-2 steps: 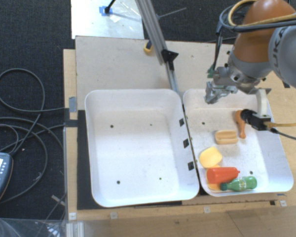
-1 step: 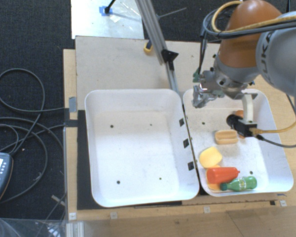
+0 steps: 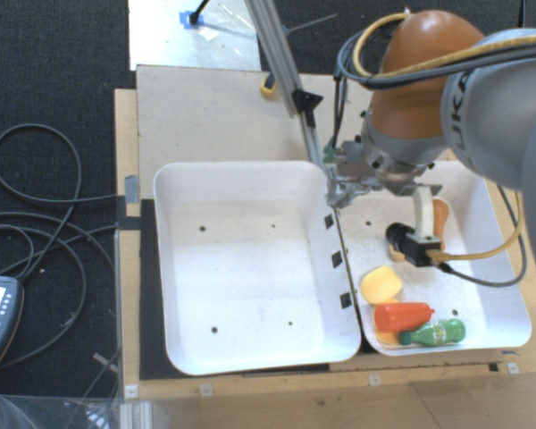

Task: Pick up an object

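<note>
Right bin (image 3: 511, 309), near edge: green bottle (image 3: 436, 332) on its side, touching red-orange tapered piece (image 3: 404, 315) just behind it. Both candidates for picking, resting on the bin floor.
Further in: yellow rounded piece (image 3: 381, 285), close to the wall shared with left bin (image 3: 174, 195).
Mid-bin, towards the right wall: orange piece (image 3: 440, 217), partly hidden.
Far-left corner of the right bin, beside the dividing wall: pincer (image 3: 344, 186), low over the bin; spread or pressed together cannot be told from this angle.
Above: grey arm (image 3: 500, 105) with orange band, entering from the right.
Beyond both bins: pale bench (image 3: 196, 114).
</note>
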`<state>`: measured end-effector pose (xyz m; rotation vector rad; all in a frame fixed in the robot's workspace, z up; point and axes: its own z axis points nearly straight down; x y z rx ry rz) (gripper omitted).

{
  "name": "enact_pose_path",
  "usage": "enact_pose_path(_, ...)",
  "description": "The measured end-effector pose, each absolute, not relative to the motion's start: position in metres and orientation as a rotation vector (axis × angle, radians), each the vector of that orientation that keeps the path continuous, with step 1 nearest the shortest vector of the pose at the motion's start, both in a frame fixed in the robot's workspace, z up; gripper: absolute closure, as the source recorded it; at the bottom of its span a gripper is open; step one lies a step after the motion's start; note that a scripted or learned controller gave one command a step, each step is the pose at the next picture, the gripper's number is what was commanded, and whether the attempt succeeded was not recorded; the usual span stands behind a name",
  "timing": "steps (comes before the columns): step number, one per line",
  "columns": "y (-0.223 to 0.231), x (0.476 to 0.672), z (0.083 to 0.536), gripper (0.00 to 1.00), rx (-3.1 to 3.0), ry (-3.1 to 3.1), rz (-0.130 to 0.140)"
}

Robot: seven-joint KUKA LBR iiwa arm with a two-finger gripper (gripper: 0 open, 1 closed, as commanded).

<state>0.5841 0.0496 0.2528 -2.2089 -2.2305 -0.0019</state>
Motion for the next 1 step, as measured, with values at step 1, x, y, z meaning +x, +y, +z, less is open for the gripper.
enact_pose_path(1, 0.0943, 0.5676, 0.2387, 1.0, -2.209, -2.23, -0.001)
